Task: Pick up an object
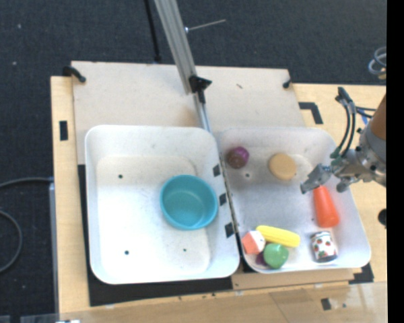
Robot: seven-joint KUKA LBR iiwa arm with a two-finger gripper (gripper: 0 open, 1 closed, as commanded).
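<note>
Orange carrot (326,207) — stubby, tapered, smooth; just beneath the tool (328,178)

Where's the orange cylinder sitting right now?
The orange cylinder lies in the right bin near its right wall, just below the gripper and above the small can in the bin's lower right corner.
</note>
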